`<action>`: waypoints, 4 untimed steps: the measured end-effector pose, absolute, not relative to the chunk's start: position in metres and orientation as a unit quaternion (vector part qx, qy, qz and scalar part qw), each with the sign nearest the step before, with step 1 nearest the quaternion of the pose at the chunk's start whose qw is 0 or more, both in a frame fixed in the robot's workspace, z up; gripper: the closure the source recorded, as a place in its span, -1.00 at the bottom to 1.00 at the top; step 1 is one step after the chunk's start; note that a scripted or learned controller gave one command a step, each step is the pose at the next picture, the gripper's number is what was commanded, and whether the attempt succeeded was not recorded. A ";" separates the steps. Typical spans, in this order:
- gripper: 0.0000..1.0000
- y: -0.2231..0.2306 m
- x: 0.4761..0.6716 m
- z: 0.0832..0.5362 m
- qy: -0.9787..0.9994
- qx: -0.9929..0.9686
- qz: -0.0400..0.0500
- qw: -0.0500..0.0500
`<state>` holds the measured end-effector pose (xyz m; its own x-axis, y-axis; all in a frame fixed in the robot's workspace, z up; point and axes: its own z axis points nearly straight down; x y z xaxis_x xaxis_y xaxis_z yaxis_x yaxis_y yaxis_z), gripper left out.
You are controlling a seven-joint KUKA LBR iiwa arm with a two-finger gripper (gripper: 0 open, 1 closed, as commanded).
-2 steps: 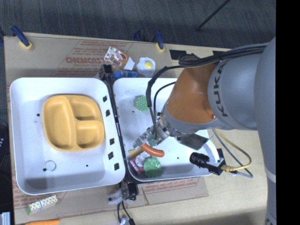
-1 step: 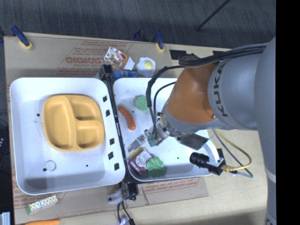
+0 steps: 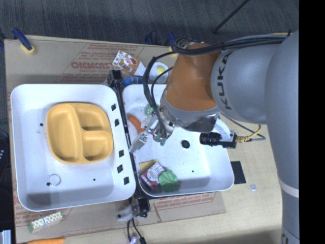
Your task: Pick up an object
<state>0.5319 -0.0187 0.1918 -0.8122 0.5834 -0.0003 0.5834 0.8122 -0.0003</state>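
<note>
We spot an orange object (image 3: 134, 121) by the right bin's (image 3: 223, 174) left wall, just beside the pincer (image 3: 147, 134); whether that's open or closed, we can't tell. A yellow divided tray (image 3: 79, 131) fills the left bin (image 3: 25, 136).

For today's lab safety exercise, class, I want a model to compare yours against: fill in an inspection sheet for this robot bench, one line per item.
Surface: cardboard-covered bench bearing a left bin and a right bin, side by side.
Job's things: yellow divided tray in the left bin; orange item, green item and dark red packet in the right bin.
Clutter: printed packet beyond the bins; patterned wrapper at the near edge.
Grippers: gripper low over the right bin's left side; jaw state unclear, nothing visibly held.
Cables: black cables looping beside the wrist; yellow lead at right.
Surroundings: dark floor beyond the bench.
</note>
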 end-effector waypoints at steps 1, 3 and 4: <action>-1.00 0.019 0.520 0.192 0.984 0.178 0.000 -0.002; -1.00 -0.008 0.520 0.192 0.997 -0.072 0.000 0.000; -1.00 -0.008 0.536 0.192 0.949 -0.316 0.000 0.001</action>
